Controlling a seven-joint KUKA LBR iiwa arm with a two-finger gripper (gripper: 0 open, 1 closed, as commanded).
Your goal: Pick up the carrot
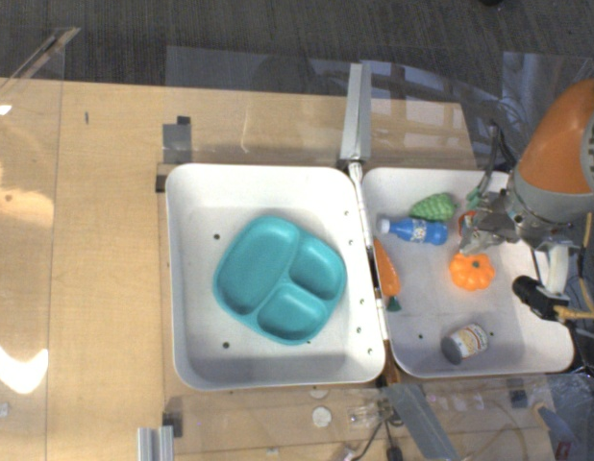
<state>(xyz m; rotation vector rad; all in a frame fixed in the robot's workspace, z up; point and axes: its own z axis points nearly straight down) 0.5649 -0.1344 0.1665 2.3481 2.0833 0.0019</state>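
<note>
Not started: slim orange carrot [386, 272] lies untouched against right white bin's [528, 358] left wall. Gripper [477, 230] hovers well apart, above the small orange pumpkin [471, 272]; can't tell if open or closed.

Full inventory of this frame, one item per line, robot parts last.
bins: 2, white, side by side on the bench
divided plate: 1, teal, in the left bin
carrot: 1, orange, right bin, along its left wall
bottle: 1, blue with white cap, right bin, lying flat
green object: 1, bumpy, right bin, behind the bottle
pumpkin: 1, orange, middle of the right bin
can: 1, grey, right bin, near front
arm: 1, grey and orange, over the right bin
gripper: 1, above the pumpkin
</note>
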